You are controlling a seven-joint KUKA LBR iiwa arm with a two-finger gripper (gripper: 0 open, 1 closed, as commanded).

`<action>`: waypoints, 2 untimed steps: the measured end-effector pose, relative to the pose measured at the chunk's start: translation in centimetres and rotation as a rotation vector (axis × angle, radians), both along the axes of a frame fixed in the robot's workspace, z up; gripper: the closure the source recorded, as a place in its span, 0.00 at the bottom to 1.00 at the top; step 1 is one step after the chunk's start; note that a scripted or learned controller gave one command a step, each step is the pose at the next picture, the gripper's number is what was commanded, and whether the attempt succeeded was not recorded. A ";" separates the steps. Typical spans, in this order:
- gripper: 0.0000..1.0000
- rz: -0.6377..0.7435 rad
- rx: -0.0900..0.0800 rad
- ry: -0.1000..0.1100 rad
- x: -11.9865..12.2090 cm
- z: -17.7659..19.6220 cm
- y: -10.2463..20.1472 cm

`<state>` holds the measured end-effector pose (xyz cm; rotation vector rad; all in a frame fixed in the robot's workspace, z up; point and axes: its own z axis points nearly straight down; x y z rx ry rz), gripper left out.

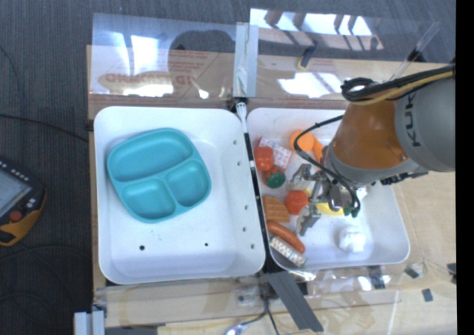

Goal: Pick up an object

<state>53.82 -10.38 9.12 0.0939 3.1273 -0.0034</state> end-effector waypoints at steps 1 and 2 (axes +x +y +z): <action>0.00 -0.187 0.002 -0.002 7.7 -0.1 0.0; 0.00 -0.317 0.005 -0.004 2.8 0.0 1.0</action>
